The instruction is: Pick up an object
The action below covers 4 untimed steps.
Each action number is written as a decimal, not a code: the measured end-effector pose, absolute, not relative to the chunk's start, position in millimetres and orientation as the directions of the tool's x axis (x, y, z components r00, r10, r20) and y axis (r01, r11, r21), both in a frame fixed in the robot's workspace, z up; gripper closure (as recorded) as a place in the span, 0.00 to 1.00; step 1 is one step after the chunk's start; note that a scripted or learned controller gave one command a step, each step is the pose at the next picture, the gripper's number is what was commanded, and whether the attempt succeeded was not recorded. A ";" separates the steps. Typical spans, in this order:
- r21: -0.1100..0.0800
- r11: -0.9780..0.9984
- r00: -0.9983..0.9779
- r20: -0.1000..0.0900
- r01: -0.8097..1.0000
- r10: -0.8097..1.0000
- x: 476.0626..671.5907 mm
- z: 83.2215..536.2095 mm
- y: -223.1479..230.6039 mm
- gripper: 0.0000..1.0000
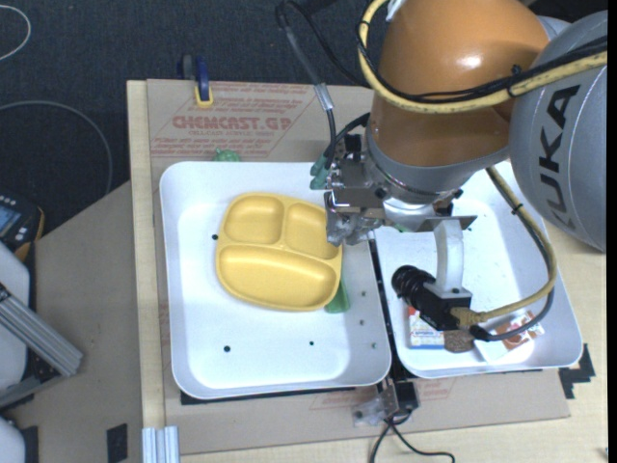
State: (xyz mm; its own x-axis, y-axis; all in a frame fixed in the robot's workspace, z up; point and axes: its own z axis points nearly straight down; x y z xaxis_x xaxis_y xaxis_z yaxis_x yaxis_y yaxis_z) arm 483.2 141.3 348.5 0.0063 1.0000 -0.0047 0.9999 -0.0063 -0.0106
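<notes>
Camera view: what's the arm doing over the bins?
The KUKA arm reaches in from the right, with its hand down at the right rim of the yellow divided tray. The tray lies in the left bin, and whether the hand has a grip on it can't be told. A green item peeks out from under the tray's corner. A small packet lies in the right bin.

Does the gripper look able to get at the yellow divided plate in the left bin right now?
Probably yes. The gripper is at the right rim of the yellow divided plate, and nothing lies on top of it. Only a green item pokes from under its lower right corner.
</notes>
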 end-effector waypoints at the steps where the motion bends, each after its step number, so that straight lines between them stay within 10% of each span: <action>1: 0.003 0.000 0.000 0.001 1.000 1.000 484.4 364.8 145.1 1.00; 4: 0.008 0.001 -0.001 0.002 1.000 1.000 485.8 395.3 146.5 1.00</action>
